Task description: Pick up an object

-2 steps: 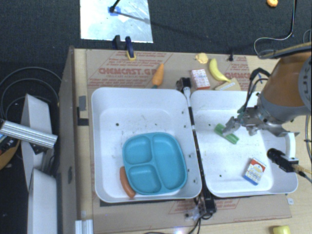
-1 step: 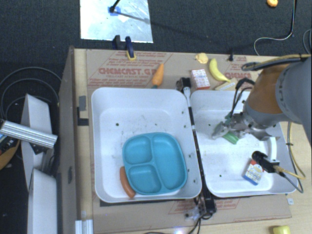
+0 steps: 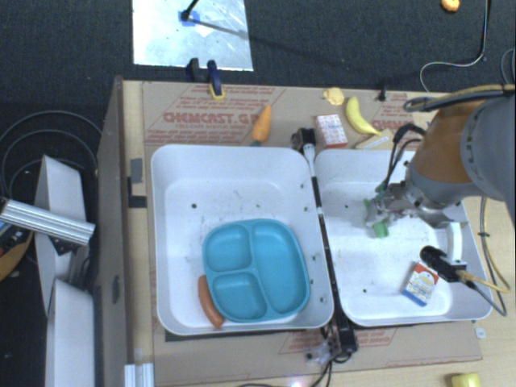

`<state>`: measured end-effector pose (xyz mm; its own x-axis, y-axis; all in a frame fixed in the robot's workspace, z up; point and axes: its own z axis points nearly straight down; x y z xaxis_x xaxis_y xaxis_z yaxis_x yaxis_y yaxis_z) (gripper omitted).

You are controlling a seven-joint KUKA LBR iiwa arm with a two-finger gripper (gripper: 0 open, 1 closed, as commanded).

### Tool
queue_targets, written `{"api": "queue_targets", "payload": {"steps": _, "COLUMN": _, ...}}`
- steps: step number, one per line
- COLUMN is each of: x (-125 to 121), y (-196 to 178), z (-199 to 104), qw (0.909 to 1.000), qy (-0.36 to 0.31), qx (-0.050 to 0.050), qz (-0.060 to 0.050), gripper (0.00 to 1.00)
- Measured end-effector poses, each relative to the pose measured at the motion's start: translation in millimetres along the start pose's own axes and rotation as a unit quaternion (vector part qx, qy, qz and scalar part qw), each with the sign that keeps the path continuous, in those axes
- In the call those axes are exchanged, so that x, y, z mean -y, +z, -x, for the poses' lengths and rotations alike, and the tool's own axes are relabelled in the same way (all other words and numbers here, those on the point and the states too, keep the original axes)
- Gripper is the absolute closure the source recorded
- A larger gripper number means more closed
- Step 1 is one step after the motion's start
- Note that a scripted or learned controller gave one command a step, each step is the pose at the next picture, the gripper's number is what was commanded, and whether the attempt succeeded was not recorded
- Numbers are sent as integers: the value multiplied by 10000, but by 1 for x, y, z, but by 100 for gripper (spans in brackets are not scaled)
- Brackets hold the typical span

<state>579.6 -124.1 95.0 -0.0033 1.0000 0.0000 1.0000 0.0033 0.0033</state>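
- gripper (image 3: 379, 216) hangs low in the right bin (image 3: 363, 276), toward that bin's left side, and a small green thing (image 3: 379, 230) lies on the white floor right at its tip.
- the two look like they touch, but i cannot tell if the gripper is spread, pressed together or pinching the green thing.
- a little box (image 3: 419, 285), white with orange and blue, lies in the same bin near the front right corner, apart from the green thing.
- the big grey and orange arm (image 3: 459, 147) comes in from the right and covers the back right part of that bin.
- the green thing is tiny and blurry, so i cannot say what it is.
- the left bin (image 3: 185, 188) holds a blue plate (image 3: 254, 268) with three parts.
- an orange sausage (image 3: 208, 301) lies just beside the plate's front left edge.
- behind the bins, on the brown board (image 3: 201, 107), lie a carrot (image 3: 262, 123), a red and white box (image 3: 330, 129), a banana (image 3: 359, 115) and a pale yellow lump (image 3: 333, 95).
- farther back, a shiny sheet (image 3: 191, 22) lies on the dark floor, and an orange ball (image 3: 450, 3) sits far to the right.
- a yellow thing (image 3: 463, 380) is cut off at the bottom edge.
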Motion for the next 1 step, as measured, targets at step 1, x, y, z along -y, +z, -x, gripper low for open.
{"api": "queue_targets", "payload": {"steps": 1, "x": 0, "y": -119, "z": -90, "qw": 10000, "qy": -53, "qx": -20, "qz": 53, "gripper": 100}}
